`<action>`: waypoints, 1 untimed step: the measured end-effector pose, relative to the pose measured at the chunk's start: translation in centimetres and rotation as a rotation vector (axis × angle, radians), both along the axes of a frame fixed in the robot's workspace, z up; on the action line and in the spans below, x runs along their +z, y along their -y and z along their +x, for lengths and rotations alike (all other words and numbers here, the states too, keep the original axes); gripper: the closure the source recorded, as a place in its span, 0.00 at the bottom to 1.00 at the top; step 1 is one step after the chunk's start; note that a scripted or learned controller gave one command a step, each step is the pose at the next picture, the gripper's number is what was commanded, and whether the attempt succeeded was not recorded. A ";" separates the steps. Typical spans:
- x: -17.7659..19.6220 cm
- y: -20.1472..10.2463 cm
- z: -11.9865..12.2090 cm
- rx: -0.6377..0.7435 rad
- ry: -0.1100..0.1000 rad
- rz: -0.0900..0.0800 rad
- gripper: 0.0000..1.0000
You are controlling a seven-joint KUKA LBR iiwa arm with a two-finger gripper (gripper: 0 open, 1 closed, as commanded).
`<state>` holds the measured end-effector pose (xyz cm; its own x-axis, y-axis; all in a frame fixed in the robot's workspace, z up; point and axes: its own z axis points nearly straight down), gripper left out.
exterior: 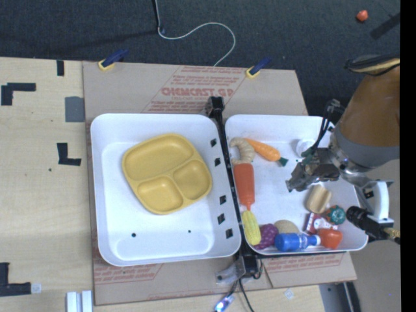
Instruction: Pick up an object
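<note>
1. Cardboard-topped bench, two white bins side by side: yellow divided plate (168,173) in left bin (107,194), toy food in right bin (273,123).
2. Gripper (305,177) low over right bin, above bare floor; finger state impossible to tell.
3. Tan piece (317,199) just beside gripper, nothing visibly held.
4. Judged: approach step; next, settle over the tan piece and close.

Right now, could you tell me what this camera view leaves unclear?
- Gripper: fingertips too dark and small to read.
- Tan object below it: partly covered by the wrist.
- Small items by the blue bottle: crowded together, too small to identify.
</note>
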<state>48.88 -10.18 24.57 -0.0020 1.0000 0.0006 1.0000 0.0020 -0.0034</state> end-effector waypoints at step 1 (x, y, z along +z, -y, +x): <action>11.4 -6.6 -0.4 0.007 0.012 0.001 1.00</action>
<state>48.43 -3.55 35.94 -0.0091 1.0000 0.0011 0.9999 0.0091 0.0087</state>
